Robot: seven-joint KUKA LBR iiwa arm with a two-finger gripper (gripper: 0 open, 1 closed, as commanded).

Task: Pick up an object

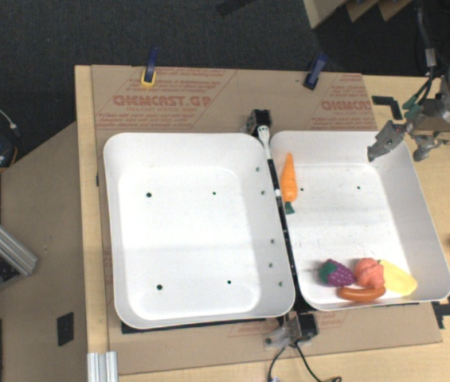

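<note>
My gripper (404,143) hangs open and empty over the right bin's (344,213) far corner. The carrot (288,178) lies against the near wall; grapes (337,273) and other toy fruit crowd the front edge, where I judge a finger could strike the wall.

Orange toy carrot (288,178) with green top lies lengthwise against right bin's (416,205) left wall. Purple grape bunch (337,273), red sausage (361,294), orange-red fruit (370,271) and yellow piece (398,280) cluster touching in its near corner.
</note>
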